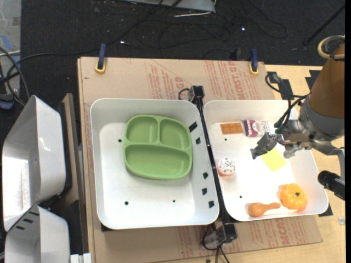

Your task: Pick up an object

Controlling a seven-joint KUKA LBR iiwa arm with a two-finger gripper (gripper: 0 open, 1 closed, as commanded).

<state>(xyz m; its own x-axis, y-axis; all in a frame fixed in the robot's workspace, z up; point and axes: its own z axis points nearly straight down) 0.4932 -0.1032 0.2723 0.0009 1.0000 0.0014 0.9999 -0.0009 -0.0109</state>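
Dark floor strewn with cables around a brown board table point(164, 75), printed with red lettering and pinned by two clamps at its far edge. Two shallow white bins side by side on top, smooth and round-cornered. Left bin point(109, 201): a pale green plastic plate point(158, 147), glossy, split into three compartments. Right bin point(241, 204): a flat tan cracker-like square point(231, 128) and a small dark-and-white packet point(254, 127) near the far wall, a round pink-and-white speckled cupcake point(226, 166) close to the left wall, a flat yellow square point(273, 160) in the middle, a ribbed orange pumpkin point(293, 196) and a smooth orange gourd point(262, 207) toward the near corner. Grey arm reaching in from the right, dark hand point(267, 145) hanging over the right bin just above the yellow square's far edge; cannot tell how far apart its fingers stand, nor whether anything sits between them.
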